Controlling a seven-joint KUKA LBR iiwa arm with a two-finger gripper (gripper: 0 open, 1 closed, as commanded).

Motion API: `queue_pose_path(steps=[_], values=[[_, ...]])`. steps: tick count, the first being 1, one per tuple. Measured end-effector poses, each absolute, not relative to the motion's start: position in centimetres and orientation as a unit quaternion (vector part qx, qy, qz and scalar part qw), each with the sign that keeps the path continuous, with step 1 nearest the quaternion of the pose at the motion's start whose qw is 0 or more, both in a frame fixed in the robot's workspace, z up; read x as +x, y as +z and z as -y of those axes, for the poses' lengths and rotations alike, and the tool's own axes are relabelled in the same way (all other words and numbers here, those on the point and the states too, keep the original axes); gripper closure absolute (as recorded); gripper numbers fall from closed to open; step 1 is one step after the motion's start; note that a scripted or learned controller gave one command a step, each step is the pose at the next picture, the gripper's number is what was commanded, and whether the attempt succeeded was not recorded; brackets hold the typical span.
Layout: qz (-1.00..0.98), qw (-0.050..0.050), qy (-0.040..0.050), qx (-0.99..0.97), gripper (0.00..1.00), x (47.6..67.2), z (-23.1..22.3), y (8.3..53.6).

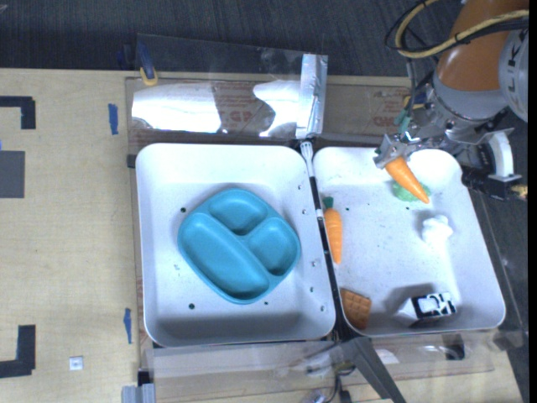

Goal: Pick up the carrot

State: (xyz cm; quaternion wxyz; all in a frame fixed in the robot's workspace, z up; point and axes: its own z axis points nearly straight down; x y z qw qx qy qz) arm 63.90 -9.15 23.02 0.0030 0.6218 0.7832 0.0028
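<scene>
End effector (394,154) clamped on carrot (408,178) above right bin (478,250); no legible writing

We see two carrots (407,177): one orange, green-topped, tilted, upper right of frame, seemingly lifted; second carrot (334,234) lying lengthwise mid-frame, right of centre.

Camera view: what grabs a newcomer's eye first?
The blue divided plate, alone in the middle of the left bin. Next, the hand at the right bin's far edge with an orange carrot right at its tip; a second carrot lies by the divider.
</scene>
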Motion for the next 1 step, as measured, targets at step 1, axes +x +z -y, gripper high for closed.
queue_pose_path(steps=[1], values=[[-0.82,-0.001,-0.0008,0.572,1.0,60.84,11.41,17.47]])
